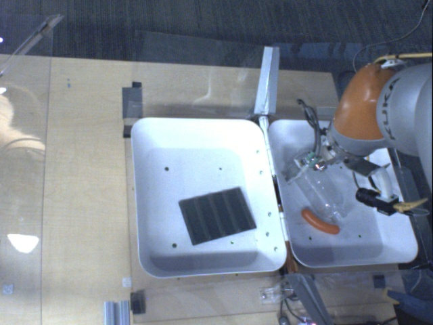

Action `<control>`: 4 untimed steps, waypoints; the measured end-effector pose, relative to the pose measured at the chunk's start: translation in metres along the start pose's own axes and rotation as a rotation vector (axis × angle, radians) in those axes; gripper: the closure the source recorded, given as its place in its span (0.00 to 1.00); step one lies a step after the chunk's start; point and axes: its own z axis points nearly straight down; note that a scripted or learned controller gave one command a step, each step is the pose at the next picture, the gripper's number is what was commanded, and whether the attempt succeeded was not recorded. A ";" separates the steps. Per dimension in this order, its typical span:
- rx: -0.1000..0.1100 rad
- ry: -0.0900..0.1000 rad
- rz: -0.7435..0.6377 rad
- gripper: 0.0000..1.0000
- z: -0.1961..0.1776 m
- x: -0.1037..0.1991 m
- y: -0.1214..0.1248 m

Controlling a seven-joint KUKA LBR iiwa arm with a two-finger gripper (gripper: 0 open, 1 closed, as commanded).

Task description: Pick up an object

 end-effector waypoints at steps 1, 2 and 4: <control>0.007 0.004 0.232 0.00 0.002 -0.013 0.048; 0.000 0.001 0.108 0.00 0.000 0.002 0.006; 0.007 0.004 0.100 1.00 -0.094 -0.003 0.066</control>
